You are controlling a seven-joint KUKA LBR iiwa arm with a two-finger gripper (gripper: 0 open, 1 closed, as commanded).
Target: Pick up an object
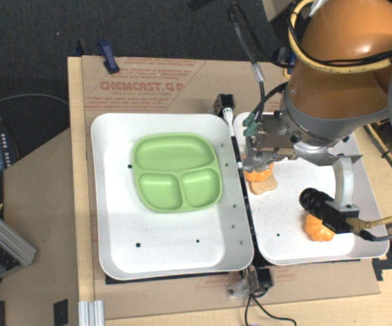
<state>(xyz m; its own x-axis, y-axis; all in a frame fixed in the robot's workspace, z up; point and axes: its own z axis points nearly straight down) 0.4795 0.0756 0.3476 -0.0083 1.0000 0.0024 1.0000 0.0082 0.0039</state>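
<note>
Two orange pieces (318, 229), one green plate (175, 172), two white bins (114, 202).

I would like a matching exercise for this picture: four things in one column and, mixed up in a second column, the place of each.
Things
1. green tray
2. gripper
3. blue clip
4. bright orange lump

Places
A. right bin, lower right of the view
B. on the cardboard, beyond the left bin
C. in the left bin
D. over the right bin, by its left wall

Pairs: 1-C, 2-D, 3-B, 4-A
</note>
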